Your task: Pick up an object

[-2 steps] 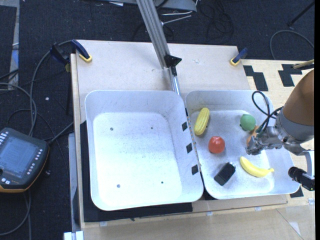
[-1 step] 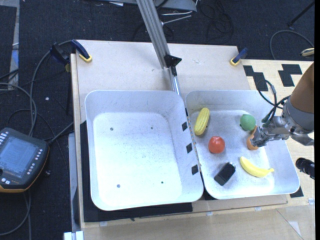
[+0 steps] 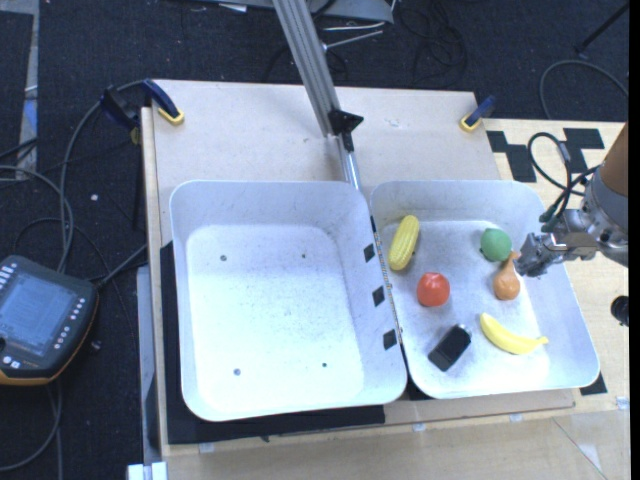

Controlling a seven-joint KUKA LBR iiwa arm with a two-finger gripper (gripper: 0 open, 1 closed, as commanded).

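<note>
Speckled matt white bins (image 3: 270,208); glossy, seemingly plastic banana (image 3: 512,335) and tomato (image 3: 433,289); pale wooden bench (image 3: 260,128).

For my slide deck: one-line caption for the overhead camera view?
Gripper poised at the right bin beside an orange pear, near corn, tomato and banana.

No readable text, labels, brands or numbers anywhere. Handheld controller (image 3: 40,318) at left has a lit screen, content too small to read. Black-and-white marker pattern (image 3: 545,153) on the surface carries no legible characters.
</note>
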